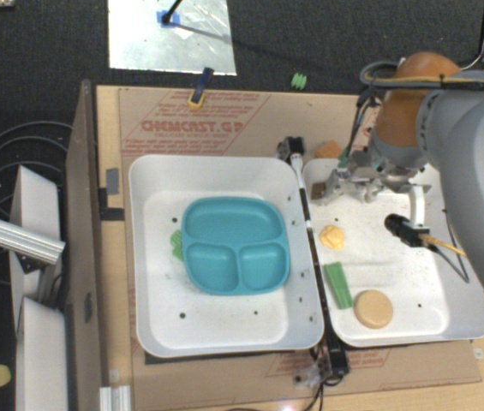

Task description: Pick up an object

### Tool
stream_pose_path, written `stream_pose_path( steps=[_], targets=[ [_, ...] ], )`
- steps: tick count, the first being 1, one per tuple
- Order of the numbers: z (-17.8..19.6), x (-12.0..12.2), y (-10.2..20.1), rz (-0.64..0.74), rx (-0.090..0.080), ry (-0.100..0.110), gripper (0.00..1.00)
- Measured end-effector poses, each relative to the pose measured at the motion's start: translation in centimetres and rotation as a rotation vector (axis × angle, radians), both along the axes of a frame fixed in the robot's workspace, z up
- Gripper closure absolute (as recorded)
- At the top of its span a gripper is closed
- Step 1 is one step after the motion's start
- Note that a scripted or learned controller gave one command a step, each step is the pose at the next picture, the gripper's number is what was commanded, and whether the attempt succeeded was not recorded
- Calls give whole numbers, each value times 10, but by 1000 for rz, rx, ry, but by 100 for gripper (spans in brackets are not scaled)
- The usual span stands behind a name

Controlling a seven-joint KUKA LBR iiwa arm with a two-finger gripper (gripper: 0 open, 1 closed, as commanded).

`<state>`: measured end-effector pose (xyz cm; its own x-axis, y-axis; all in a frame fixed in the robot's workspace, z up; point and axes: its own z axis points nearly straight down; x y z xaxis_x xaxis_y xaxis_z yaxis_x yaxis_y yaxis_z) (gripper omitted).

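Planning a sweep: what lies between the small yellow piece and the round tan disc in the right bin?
In the camera view, the green block lies between the yellow piece and tan disc, slightly left of their line.

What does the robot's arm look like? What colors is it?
The arm is big, round and light grey, like a fat tube. Near its wrist there is a shiny orange band. Thin dark cables run down beside the orange part. At the end sits the gripper, made of small grey metal pieces, above the right-hand white bin.
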<state>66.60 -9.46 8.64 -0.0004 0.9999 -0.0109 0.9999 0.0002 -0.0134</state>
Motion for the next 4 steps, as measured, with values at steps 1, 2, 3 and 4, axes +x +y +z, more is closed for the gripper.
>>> stream_pose_path(
  steps=[1,2,3,4],
  targets=[
    [0,0,1,2,-3,-1,0],
    [0,0,1,-1,-1,0,0],
    [0,0,1,1,-2,-1,0],
    [0,0,1,0,-1,-1,0]
  ],
)
